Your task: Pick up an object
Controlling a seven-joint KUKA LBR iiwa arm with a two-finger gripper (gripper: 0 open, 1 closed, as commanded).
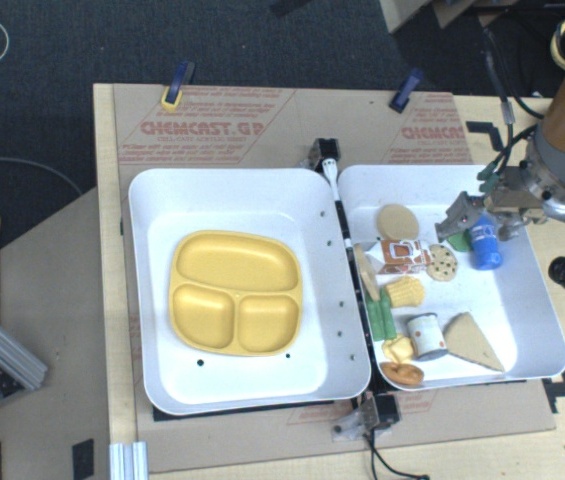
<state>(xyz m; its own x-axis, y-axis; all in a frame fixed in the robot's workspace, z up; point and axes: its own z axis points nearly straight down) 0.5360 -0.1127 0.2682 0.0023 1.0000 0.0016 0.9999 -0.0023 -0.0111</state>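
1. My grey two-finger gripper [474, 220] hangs over the upper right of the right shallow white plastic bin [537, 298]; a small blue cylindrical object [485, 247] sits between my fingers, which are closed on it.
2. Lower in that bin lie a round tan cookie [398, 221], a chocolate-chip cookie [442, 263], a tan wedge [476, 341] and a small silver can [425, 334], all apart from my gripper.
3. The left shallow white plastic bin [152, 268] holds a yellow three-compartment plastic tray [235, 290].

My bench [262, 118] carries two white bins: left bin [147, 268] and right bin [532, 298], touching at its middle.
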